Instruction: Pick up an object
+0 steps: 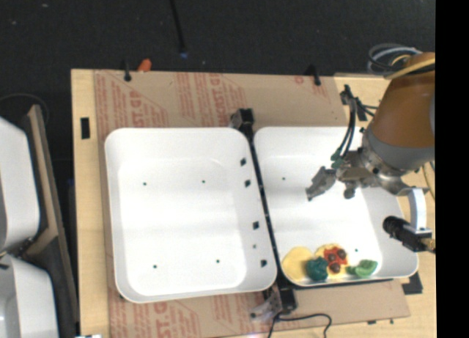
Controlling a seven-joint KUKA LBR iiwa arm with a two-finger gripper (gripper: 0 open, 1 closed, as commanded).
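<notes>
A small cluster of objects lies at the front edge of the right bin (pixel 293 160): a pale yellow piece (pixel 295 260), a teal lump (pixel 316 270), a red piece (pixel 335 255) and a green piece (pixel 364 267), all touching or nearly so. My gripper (pixel 331 188) hangs over the middle of the right bin, well behind the cluster. It is open, its two grey fingers (pixel 317 185) spread apart with only white bin floor between them.
The left bin (pixel 183 212) sits beside the right one, with a black divider rail (pixel 254 197) between them. The grey and orange arm (pixel 404 120) comes in from the right. A black fitting (pixel 401 229) juts over the right bin's right rim.
</notes>
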